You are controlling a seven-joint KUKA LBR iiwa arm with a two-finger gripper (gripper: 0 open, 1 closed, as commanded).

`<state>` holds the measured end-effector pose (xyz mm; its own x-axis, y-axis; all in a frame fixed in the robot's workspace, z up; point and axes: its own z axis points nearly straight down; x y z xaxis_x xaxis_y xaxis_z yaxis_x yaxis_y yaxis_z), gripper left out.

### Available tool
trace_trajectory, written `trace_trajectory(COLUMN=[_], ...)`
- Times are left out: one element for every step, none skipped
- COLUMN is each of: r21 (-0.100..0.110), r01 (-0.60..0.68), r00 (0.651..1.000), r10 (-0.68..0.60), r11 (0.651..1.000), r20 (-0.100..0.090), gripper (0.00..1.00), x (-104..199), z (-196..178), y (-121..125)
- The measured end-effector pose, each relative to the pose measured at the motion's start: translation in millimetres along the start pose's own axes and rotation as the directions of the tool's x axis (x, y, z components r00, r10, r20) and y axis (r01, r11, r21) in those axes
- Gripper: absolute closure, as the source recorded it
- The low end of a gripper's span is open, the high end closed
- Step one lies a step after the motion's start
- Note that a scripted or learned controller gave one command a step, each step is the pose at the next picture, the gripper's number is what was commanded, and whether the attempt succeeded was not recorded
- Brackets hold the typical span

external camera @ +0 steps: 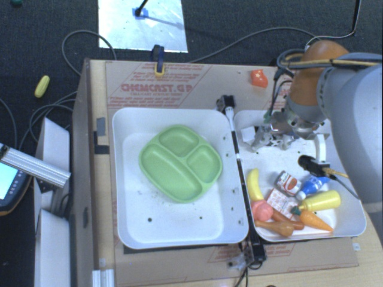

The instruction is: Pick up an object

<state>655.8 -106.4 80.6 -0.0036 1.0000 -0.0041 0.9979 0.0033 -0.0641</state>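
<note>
My gripper [266, 137] is low over the far left part of the right bin [359, 220]. A small black-and-white object [279, 141] lies right beside it; whether it is held I cannot tell. Toward the front of this bin lies a cluster: a yellow banana [255, 184], a pink ball-like toy [261, 210], a small red-and-white carton [287, 183], a flat red-and-white packet [279, 201], a blue bottle [312, 187], a yellow bottle [321, 201] and an orange carrot [315, 220].
The left bin [128, 220] holds a green divided plate [181, 162]. A black-edged divider [237, 166] runs between the bins. An orange block [258, 78] sits on the cardboard behind the right bin. The grey arm [353, 100] covers the right bin's far right corner.
</note>
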Motion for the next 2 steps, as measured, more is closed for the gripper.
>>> trace_trajectory(r21=[-0.001, -0.004], r01=[-0.001, -0.006], r00=[1.000, 1.000], r10=[0.001, 0.006], r11=[1.000, 1.000], r20=[0.003, 0.013], gripper=[0.00, 0.00], x=[0.8, 4.9], z=[-0.1, -0.5], y=[0.1, -0.2])
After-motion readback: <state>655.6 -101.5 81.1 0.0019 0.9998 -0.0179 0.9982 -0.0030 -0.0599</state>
